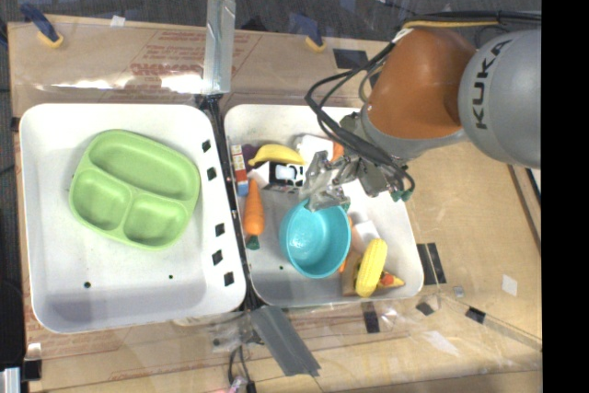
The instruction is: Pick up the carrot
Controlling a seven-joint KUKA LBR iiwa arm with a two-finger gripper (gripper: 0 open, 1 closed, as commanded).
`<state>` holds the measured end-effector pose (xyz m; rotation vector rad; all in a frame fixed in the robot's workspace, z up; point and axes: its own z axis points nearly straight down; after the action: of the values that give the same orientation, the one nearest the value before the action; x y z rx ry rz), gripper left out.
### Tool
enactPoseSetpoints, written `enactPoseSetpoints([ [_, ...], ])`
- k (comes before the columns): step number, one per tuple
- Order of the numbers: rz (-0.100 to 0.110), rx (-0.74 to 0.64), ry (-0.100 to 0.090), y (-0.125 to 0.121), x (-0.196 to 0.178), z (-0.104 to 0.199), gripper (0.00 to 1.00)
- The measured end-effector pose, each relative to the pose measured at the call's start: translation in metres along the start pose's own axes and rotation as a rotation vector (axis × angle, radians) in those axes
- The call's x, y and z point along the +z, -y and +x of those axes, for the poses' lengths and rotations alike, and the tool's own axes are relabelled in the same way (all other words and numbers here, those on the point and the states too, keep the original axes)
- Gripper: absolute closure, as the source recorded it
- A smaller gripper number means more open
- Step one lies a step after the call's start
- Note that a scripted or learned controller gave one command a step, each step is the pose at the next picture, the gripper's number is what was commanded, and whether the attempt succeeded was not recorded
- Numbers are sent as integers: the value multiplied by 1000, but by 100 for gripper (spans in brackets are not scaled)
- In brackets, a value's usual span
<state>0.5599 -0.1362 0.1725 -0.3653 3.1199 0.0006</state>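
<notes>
The carrot (pixel 253 209) is orange and lies lengthwise along the left wall of the right bin (pixel 405 225), with its green end toward the front. My gripper (pixel 327 184) hangs over the middle of that bin, just above the far rim of a blue bowl (pixel 317 242). It is to the right of the carrot, well apart from it, and nothing of the carrot is in it. The grey arm with its orange band (pixel 419 87) reaches in from the right and hides the bin's far right corner.
A banana (pixel 274 153) and a black-and-white item (pixel 285 173) lie behind the carrot. A yellow corn cob (pixel 371 264) sits at the front right. A thin red-and-yellow item (pixel 239 166) lies by the wall. The left bin (pixel 55 281) holds a green divided plate (pixel 135 189).
</notes>
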Motion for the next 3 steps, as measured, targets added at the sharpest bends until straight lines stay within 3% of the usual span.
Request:
enactPoseSetpoints([
  [1,2,-57,5,-40,-72,-31,100],
  [2,1,-361,1,44,-58,-41,100],
  [3,-4,-1262,0,44,-14,-16,100],
])
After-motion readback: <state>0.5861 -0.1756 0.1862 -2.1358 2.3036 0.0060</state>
